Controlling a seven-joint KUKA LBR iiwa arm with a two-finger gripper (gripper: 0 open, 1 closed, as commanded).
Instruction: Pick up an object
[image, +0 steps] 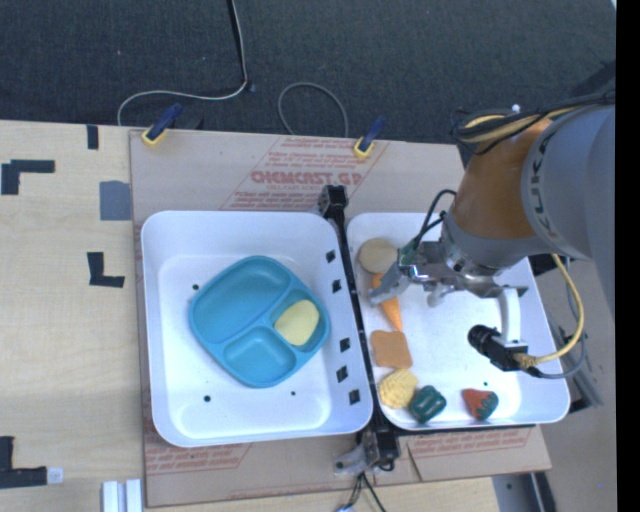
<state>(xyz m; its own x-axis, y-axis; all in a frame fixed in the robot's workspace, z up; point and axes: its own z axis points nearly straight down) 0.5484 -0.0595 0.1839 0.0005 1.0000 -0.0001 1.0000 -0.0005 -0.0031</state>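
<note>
My gripper (400, 275) hangs low over the upper left part of the right bin (535, 330), under the grey and orange wrist. It is just right of a round tan object (375, 255) and right above an orange carrot-like piece (391, 312). Whether it touches either one is hidden by the wrist. Further down the bin's left side lie an orange-tan square slice (391, 349) and a yellow corn-like piece (398, 387). A dark green object (428, 403) and a red strawberry-like object (481, 403) rest along the front wall.
The left bin (170, 400) holds a blue divided plate (245, 310) with a pale yellow object (297, 322) in its right compartment. A black divider (345, 300) runs between the bins. Cables hang from the arm at the right bin's right side.
</note>
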